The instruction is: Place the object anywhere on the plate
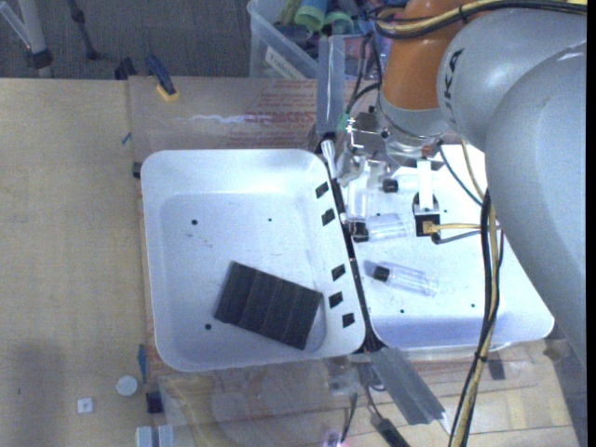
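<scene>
From the overhead camera I saw the arm (521,110) reaching in from the right, its orange band (424,40) sitting above the wrist and over the far part of the right bin (466,319). The gripper (386,189) hung low inside that bin, close to the divider (340,240) where the two bins met. I could not tell whether the gripper was spread or closed, because the wrist and its fittings covered that area. Two small clear tubes lay on the floor of the right bin. The first tube (386,226) lay just below the gripper, and I could not tell whether the two touched. The second tube (400,276), with a dark cap at its left end, lay a little nearer the camera, tilted and apart from the gripper. The left bin (177,184) held one dark, flat, ribbed rectangular plate (268,305). It rested near the front right corner of that bin, turned at an angle to the walls. Nothing sat on the plate. Yellow and black cables (484,277) ran down from the arm across the right bin. A clear tub of coloured items (317,7) stood behind the bins, on the far side of the bench (65,250).
</scene>
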`<state>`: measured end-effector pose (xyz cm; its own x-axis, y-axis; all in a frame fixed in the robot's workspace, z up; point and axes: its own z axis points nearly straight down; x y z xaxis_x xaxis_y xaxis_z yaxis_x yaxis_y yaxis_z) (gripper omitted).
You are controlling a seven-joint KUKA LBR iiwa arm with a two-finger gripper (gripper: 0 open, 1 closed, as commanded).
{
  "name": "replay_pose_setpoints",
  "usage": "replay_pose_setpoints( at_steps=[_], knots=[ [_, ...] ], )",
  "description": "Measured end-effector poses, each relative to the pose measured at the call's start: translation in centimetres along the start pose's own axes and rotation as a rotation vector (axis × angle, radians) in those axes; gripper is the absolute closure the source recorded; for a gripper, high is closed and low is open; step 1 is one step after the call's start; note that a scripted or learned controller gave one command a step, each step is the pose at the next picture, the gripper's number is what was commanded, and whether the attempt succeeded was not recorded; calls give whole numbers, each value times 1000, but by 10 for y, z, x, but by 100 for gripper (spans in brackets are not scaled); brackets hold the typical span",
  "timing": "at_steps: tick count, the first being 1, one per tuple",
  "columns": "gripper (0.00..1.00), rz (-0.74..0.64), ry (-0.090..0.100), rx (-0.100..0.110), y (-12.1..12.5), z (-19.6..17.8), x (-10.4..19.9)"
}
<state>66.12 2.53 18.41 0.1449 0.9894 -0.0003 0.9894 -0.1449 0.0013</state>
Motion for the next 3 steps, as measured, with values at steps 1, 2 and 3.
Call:
replay_pose_setpoints(
  at_steps=[1,2,3],
  knots=[
    [100,-165,1,0,-18,-35,111],
    [100,-708,1,-3,-18,-21,158],
    [100,-789,1,-2,-22,-88,187]
  ],
)
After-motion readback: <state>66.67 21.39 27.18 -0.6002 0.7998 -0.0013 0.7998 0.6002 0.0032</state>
